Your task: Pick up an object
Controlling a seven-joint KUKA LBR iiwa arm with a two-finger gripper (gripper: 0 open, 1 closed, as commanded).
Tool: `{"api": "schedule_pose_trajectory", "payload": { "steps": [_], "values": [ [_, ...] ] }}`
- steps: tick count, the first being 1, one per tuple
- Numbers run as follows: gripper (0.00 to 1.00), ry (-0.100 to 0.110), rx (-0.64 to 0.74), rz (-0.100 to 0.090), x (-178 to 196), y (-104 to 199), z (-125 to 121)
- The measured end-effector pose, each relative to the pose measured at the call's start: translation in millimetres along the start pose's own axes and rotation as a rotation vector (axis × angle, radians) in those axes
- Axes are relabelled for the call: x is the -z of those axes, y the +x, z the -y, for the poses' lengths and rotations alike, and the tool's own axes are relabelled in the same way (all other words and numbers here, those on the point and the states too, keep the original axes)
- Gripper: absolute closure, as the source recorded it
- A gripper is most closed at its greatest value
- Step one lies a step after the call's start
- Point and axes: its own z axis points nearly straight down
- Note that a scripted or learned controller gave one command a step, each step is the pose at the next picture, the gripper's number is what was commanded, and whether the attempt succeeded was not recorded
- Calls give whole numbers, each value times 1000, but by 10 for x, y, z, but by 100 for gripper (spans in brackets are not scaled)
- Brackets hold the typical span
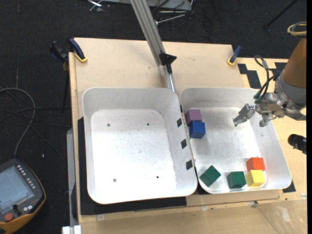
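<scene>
We are looking down on a wooden worktop (126, 62) carrying two shallow white bins side by side. The grey arm with its orange band (296, 69) is reaching in from three o'clock, and its end effector (252, 115) is hanging over the right bin (229, 99) near that bin's two o'clock corner. Its two fingers are standing apart, released, with nothing between them.

The blocks are all lying in the right bin. A purple cube (194, 115) is sitting at ten o'clock of the bin, touching a blue cube (197, 129) just below it; both are lying near the divide between the bins and well apart from the end effector. Along the six o'clock wall we are seeing a dark green block (210, 175), tilted, then a green cube (236, 180), with a yellow cube (255, 178) just beside it and an orange-red cube (255, 164) touching the yellow one from twelve o'clock.

The left bin (97, 145) is showing a speckled white floor. A handheld control pendant (17, 191) is lying on the dark floor at eight o'clock.
</scene>
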Motion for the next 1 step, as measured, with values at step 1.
{"api": "schedule_pose_trajectory", "payload": {
  "steps": [1],
  "values": [
    [100,-3,2,1,104,3,-9]
  ]
}}
